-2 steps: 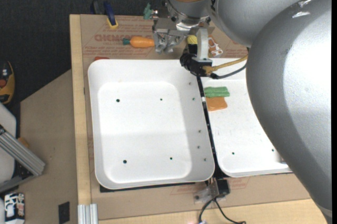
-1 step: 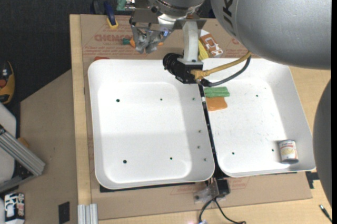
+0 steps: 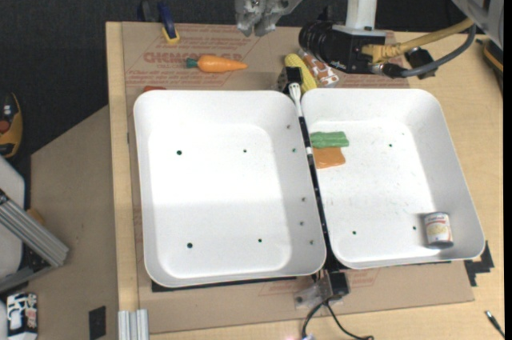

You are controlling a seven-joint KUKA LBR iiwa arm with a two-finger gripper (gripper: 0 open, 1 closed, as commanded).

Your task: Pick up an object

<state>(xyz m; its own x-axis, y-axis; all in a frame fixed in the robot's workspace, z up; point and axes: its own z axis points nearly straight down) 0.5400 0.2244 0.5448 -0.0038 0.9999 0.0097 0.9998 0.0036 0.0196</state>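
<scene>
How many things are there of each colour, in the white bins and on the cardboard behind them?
Green: 1, the green block in the right bin.
Orange: 2, the orange piece under the block and the toy carrot on the cardboard.
White: 1, the small can in the right bin.
Yellow: 1, the corn cob behind the bins.
Total: 5

Left bin [image 3: 160,170] lies open; right bin [image 3: 448,170] holds scattered items.

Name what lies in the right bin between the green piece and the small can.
Mostly bare white bin floor separates the green piece from the small can; only the orange piece sits just under the green one.
</scene>
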